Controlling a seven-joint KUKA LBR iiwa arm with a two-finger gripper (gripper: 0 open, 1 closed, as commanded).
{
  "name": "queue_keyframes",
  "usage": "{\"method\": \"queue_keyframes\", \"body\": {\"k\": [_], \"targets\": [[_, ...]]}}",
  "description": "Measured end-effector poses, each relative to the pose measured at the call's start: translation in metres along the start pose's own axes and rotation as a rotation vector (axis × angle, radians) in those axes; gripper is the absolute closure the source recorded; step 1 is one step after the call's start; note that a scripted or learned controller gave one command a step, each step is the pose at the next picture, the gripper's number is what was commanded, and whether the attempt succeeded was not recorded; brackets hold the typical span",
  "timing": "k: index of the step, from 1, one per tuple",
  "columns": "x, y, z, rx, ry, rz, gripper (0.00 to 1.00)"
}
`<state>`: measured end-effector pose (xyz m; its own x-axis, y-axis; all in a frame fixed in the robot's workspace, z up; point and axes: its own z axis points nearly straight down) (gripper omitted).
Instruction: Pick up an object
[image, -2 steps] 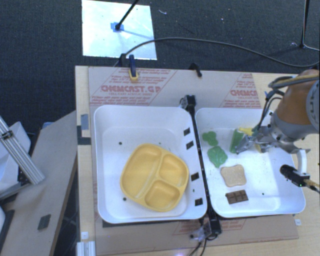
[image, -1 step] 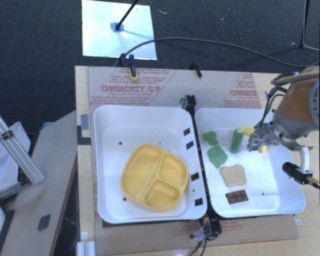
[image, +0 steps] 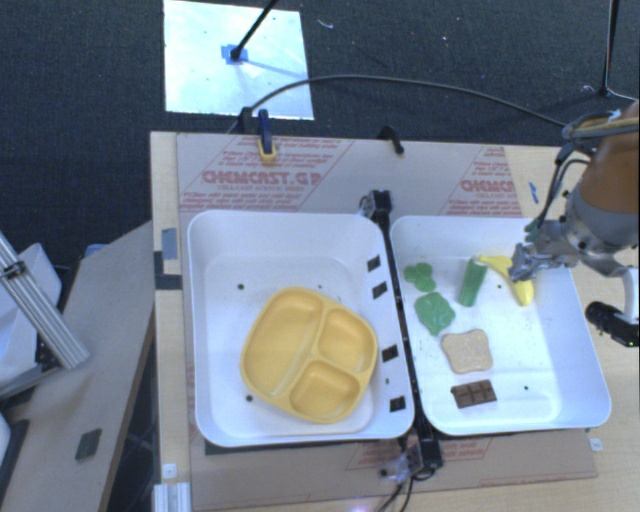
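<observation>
The right bin (image: 560, 400) holds a yellow banana (image: 508, 277), a green cylinder (image: 471, 282), two green leafy pieces (image: 432, 312), a slice of bread (image: 467, 350) and a brown chocolate bar (image: 473, 394). My gripper (image: 527, 263) comes in from the right and hangs right over the banana's far end, at the bin's upper right. The wrist body hides how the fingers stand against the banana.
The left bin (image: 215, 300) holds a yellow divided tray (image: 308, 354). A black divider with clips (image: 395, 330) runs between the bins. The arm's grey body with orange band (image: 608, 170) stands over the right bin's far right corner. Cables trail behind the bins.
</observation>
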<state>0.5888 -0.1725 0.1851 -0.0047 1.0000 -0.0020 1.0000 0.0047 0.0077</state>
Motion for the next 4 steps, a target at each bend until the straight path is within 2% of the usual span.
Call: {"method": "queue_keyframes", "body": {"k": [2,3,4], "targets": [[0.000,0.005,-0.076,0.003,0.001,-0.001,1.00],[0.052,0.000,-0.060,0.008,0.003,-0.004,1.00],[0.107,0.006,-0.060,0.006,0.004,-0.005,1.00]]}}
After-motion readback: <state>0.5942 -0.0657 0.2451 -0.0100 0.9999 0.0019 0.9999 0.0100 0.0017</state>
